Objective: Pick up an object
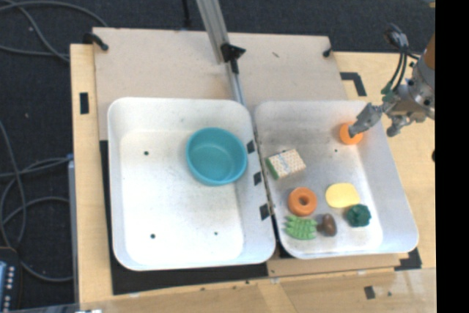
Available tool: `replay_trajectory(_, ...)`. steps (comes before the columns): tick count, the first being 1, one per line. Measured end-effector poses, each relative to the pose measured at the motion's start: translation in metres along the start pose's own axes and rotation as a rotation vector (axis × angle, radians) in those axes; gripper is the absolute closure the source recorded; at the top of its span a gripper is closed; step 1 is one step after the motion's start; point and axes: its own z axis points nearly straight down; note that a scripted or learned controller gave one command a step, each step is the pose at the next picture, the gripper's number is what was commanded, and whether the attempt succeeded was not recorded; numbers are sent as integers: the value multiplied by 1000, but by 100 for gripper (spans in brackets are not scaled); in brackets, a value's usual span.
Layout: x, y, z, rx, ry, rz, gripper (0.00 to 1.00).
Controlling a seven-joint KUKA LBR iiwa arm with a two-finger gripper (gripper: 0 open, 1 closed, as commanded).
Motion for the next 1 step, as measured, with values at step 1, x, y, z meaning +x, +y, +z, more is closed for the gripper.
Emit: replay_trajectory(1, 0, 0, 0, 0, -1, 0, 0)
